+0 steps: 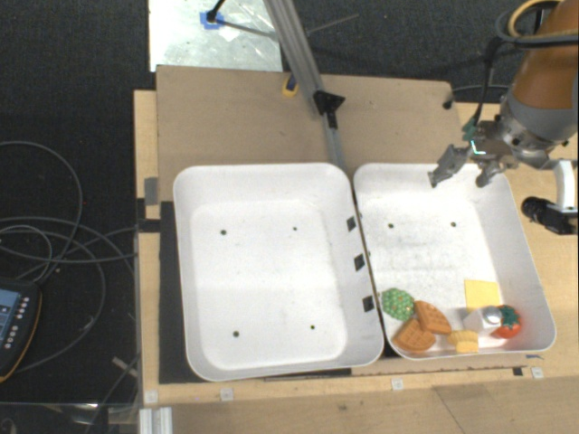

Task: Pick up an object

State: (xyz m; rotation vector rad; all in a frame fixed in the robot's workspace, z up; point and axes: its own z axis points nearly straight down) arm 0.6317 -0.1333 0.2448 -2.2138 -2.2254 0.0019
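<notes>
Hovering over the far right corner of the right bin [507, 242]: the gripper [463, 168], fingers spread wide apart, nothing between them. Well apart from the cluster of small things crowded into the near right corner of that bin.

In that cluster: a green bumpy ball [396, 303] on the left, touching two orange-brown waffle pieces [423, 326] just beside it; a small yellow chunk [464, 341] close against the near wall; a flat yellow block [482, 292] standing a little apart toward the far side; a pale lump with a red and green tip [496, 321] nearest the right wall. Exact shape of that last one too blurred to tell.

Probably toy food, all of it: light, stiff, hollow plastic or foam, not fragile. Likely a bit slick on smooth faces, so prone to squirting out from a pinch off centre.

Best candidate, judging from the layout: the flat yellow block, with bare floor around it and straight parallel edges for the fingers to close across. Green ball also reachable from its open left side, though round and liable to roll. Waffle pieces overlapping, hard to separate cleanly. Pieces by the wall leave little room for a finger on the wall side.

Left bin [262, 269] bare white floor, a possible drop spot.
</notes>
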